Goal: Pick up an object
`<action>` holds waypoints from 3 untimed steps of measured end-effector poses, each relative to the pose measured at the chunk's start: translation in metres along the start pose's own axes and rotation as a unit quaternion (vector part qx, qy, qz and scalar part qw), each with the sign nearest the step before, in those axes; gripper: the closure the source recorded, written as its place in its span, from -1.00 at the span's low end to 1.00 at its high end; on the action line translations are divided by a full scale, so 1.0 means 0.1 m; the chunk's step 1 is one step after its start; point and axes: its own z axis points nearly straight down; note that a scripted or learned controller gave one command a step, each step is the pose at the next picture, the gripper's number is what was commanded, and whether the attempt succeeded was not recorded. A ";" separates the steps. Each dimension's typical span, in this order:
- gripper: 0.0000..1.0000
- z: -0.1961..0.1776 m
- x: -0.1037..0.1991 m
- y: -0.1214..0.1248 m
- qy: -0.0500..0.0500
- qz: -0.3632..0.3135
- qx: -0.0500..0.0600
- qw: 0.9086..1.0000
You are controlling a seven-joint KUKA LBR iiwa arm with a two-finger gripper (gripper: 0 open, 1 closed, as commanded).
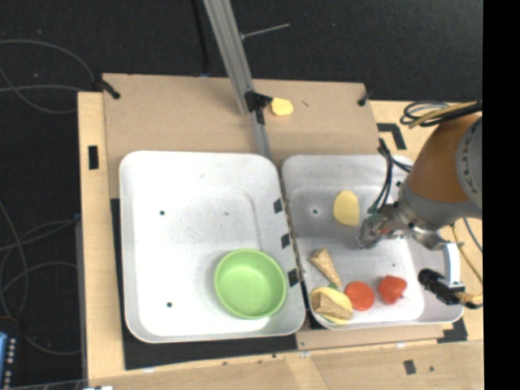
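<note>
Reaching in from the right over the right-hand white bin [302,177], with the grey arm's orange band [439,161] above the wrist; gripper [370,236] lowered near the bin floor, just right of and slightly below a pale yellow lemon-like piece [346,208]; claw opening too small and dark to judge, so cannot tell how wide it stands; nothing seen between its tips; lemon piece apart from the claw, lying on the bin floor.

Taking the lemon piece as landmark: below it and a little left, a tan wedge-shaped piece [323,263]; further below, at the bin's near left corner, a yellow-and-tan piece resembling a sandwich or bun [332,303]; just right of that, a round red tomato-like object [360,296]; right again, beside it but not clearly touching, a second red object [392,288], somewhat strawberry-shaped.

Left of the landmark, across the dividing rims, the left-hand white bin [162,185]; holding a light green bowl [250,283] upright near its lower right corner.

Above the landmark, outside both bins, a small yellow object [282,106] resting on the brown board [179,112], beside the foot of a slanted grey metal rail [224,31].
</note>
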 end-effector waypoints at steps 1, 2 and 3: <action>1.00 -0.46 0.01 -0.05 0.000 -0.001 -0.001 1.000; 1.00 -0.91 -0.02 -0.07 0.000 -0.004 -0.001 1.000; 1.00 -1.54 -0.07 0.00 -0.001 -0.005 -0.002 1.000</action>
